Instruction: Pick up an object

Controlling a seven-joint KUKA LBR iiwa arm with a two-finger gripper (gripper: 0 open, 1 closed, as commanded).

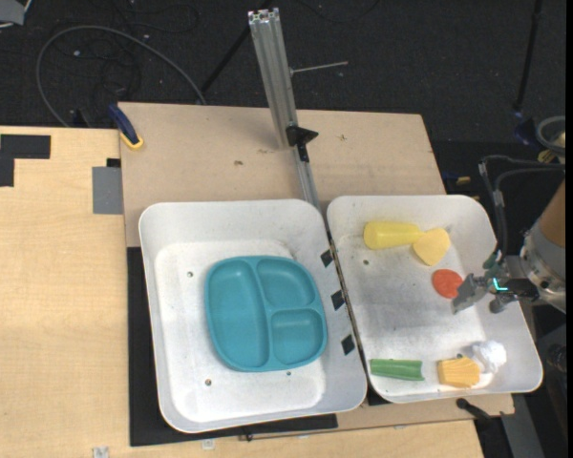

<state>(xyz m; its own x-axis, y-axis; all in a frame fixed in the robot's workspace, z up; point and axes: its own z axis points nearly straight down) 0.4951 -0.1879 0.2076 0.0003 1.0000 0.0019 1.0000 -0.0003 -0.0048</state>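
Right bin [401,213]: five items, maybe | left bin [172,227]: one teal tray [265,311] | jaws [479,291]: state unclear

Worktop [220,151]: tan board, light wood panel adjoining at left. Bearing 2 shallow white bins side by side, edges touching: left bin [172,370], right bin [387,351]. Upright aluminium post [275,74] standing behind the bins, near their junction. Blue-and-yellow item [127,130] lying at the rear left corner.
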